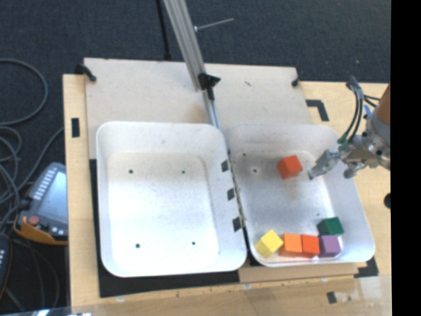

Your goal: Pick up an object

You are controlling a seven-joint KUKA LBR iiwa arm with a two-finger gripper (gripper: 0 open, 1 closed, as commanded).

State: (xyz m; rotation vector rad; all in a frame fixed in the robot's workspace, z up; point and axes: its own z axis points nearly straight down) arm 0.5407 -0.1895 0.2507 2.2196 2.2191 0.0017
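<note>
In the right bin [342, 196] an orange-red cube [289, 166] lies alone in the upper middle. Along the bin's front edge runs a row of a yellow cube [269, 242], two orange cubes [292, 243] [310, 244] and a purple cube [329, 245]. Just behind the purple one sits a green cube [331, 227]. My gripper [335, 168] hangs over the bin's right side, a short way right of the orange-red cube. Its fingers are spread open with nothing between them.
The left bin [164, 199] lies beside the right one, their rims meeting at the middle. A slanted metal post [187, 35] rises from behind the bins. Cables and a hand-held pendant [46, 199] lie off the bench at the left.
</note>
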